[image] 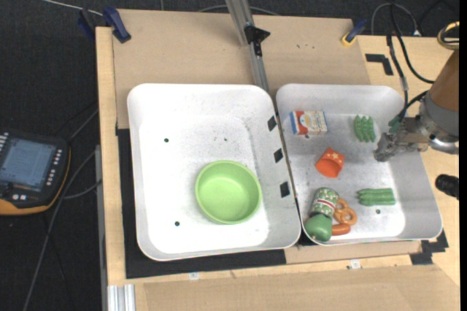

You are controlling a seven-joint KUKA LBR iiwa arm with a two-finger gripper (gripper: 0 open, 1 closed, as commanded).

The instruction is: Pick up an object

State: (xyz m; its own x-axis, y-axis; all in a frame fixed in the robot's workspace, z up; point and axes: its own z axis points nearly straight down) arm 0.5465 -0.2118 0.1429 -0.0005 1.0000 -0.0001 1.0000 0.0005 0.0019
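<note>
Right bin (408, 225): open floor mid-right, near end effector. End effector (384, 150) over right bin's right side, just right of green ridged block (364, 128); finger spread cannot tell; nothing seen held. Also in bin: carton (307, 123), orange cup (330, 163), green bundle (376, 196), can (323, 203), pretzel (343, 214). Left bin (153, 127): green bowl (228, 191) at near side.
</note>
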